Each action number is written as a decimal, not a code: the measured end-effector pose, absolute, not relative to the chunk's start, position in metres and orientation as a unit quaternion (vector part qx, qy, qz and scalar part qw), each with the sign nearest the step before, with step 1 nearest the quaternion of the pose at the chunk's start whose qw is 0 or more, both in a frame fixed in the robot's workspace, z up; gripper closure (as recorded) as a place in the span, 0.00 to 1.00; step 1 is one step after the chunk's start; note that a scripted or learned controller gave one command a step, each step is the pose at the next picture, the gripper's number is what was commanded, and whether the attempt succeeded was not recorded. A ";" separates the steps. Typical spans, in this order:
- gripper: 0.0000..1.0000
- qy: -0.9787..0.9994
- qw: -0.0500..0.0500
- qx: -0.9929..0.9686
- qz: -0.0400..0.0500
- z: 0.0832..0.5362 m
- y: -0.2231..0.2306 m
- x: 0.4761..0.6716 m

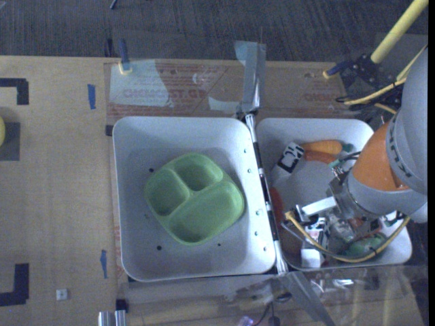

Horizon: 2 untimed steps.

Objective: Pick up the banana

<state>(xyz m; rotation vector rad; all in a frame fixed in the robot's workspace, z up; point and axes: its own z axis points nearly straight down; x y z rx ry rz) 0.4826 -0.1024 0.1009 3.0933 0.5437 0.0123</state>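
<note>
The gripper [340,235] is seen low in the near part of the right bin [319,123], amid small clutter. Whether it is spread or closed cannot be told. The banana cannot be picked out with certainty there, so its long axis and heading cannot be judged. A green tray [194,197] is set in the left bin [132,141].

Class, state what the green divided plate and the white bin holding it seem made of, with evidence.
Green three-compartment plate: probably moulded plastic, matte; even colour, rounded ridges, no glare. Shallow white bin under it: likely plastic, smooth, rounded corners; painted metal is possible.
</note>
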 end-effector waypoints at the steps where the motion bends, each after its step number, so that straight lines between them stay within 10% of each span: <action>1: 0.00 0.173 0.000 0.985 0.003 0.100 -0.102 0.482; 2: 0.00 0.102 -0.001 0.995 -0.002 0.184 -0.025 0.531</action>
